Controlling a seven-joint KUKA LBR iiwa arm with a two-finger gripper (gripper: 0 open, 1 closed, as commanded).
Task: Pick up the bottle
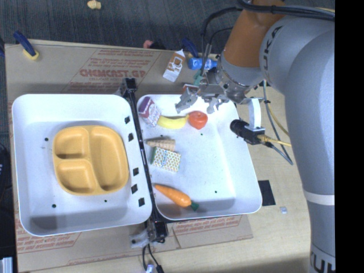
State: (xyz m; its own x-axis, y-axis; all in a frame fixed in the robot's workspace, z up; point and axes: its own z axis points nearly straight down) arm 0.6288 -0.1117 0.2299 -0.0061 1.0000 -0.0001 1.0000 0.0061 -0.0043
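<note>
The bottle point(149, 110), small and white with a purple label, lies at the back left corner of the right bin point(239, 169), close to the divider. My gripper point(199, 102) hangs over the bin's back edge, right of the bottle and apart from it. Its fingers point(185, 102) are spread open with nothing between them. Just below the gripper lie a yellow banana point(172, 121) and a red tomato point(197, 119).
In the right bin there are also a wafer cone point(161, 144), a small patterned box point(166, 160) and a carrot point(173, 195) near the front. The left bin point(28, 152) holds a yellow divided plate point(90, 158). Small items lie on the cardboard behind the bins.
</note>
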